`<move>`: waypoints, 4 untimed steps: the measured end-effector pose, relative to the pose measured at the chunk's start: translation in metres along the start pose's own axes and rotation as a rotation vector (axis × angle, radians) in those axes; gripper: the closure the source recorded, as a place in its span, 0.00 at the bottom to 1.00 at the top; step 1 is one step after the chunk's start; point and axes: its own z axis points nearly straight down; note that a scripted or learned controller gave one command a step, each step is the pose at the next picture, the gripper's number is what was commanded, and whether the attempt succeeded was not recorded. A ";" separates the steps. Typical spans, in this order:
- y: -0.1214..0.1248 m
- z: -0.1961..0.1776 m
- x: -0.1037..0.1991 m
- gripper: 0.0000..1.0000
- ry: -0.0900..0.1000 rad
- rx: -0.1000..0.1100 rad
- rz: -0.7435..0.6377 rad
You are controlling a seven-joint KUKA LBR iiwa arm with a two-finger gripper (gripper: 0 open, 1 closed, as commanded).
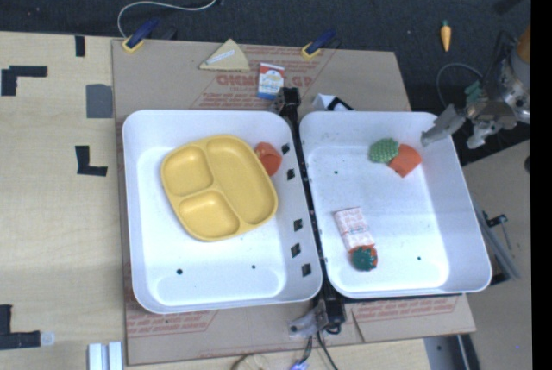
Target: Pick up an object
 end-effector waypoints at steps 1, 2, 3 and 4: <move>-0.039 0.106 0.065 0.00 0.002 0.002 -0.001; -0.091 0.181 0.125 0.00 0.003 0.002 -0.001; -0.102 0.183 0.113 0.00 0.000 -0.008 -0.001; -0.026 0.068 0.060 0.00 -0.002 -0.004 0.000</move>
